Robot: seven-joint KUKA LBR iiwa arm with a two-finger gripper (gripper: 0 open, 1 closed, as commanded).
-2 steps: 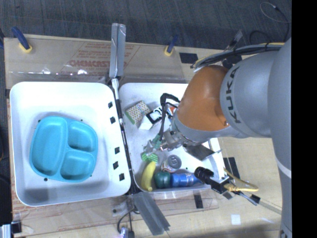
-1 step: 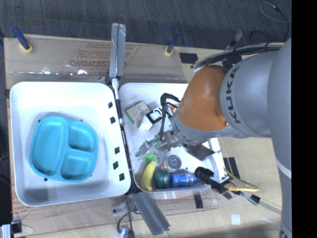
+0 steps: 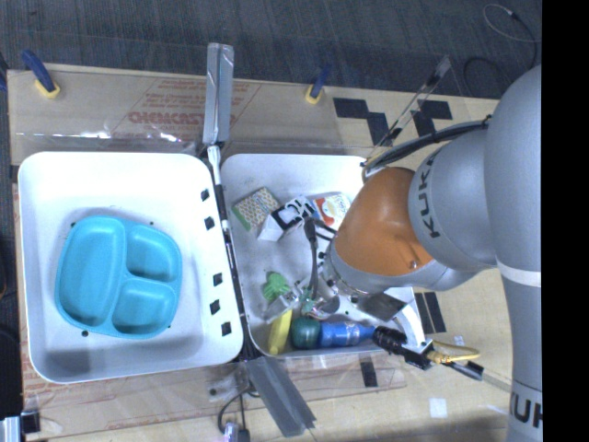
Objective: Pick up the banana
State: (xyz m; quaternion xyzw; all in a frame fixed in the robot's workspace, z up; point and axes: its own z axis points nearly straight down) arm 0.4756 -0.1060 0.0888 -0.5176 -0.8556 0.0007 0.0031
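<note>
Apparently the pick is not yet done: the banana lies at the front edge of the right bin, touching a blue bottle with a green cap and just below a small green toy. Above them the tool reaches down from the grey arm, but whether it is released or clenched I cannot tell, and nothing is seen in its grip. Closing on the banana and lifting it clear seem still to be done.

Fixed overhead camera, slanted downward, both white bins framed, arm entering right
</note>
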